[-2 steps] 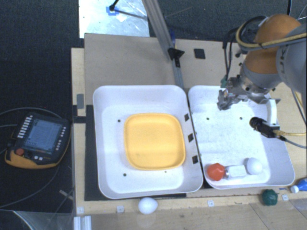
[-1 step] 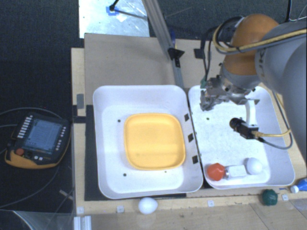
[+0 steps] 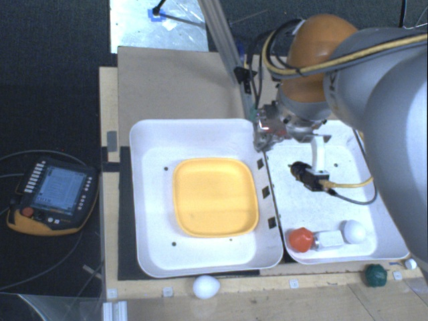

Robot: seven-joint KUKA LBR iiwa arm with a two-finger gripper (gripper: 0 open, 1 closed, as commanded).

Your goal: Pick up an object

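Observation:
My gripper (image 3: pixel 263 139) hangs over the top left corner of the right bin (image 3: pixel 348 154), close to the divider between the two bins. Nothing shows in its grasp. A red-orange ball (image 3: pixel 300 239), a small white block (image 3: pixel 329 239) and a white ball (image 3: pixel 354 232) lie in a row along the right bin's front edge, well in front of the gripper. A square yellow plate (image 3: pixel 216 196) lies flat in the middle of the left bin (image 3: pixel 150 199).
A white egg-shaped object (image 3: pixel 206 286) lies on the bench in front of the left bin. A dark green object (image 3: pixel 375 275) sits in front of the right bin. A black connector with a yellow cable (image 3: pixel 309 176) hangs over the right bin. A teach pendant (image 3: pixel 52 194) lies far left.

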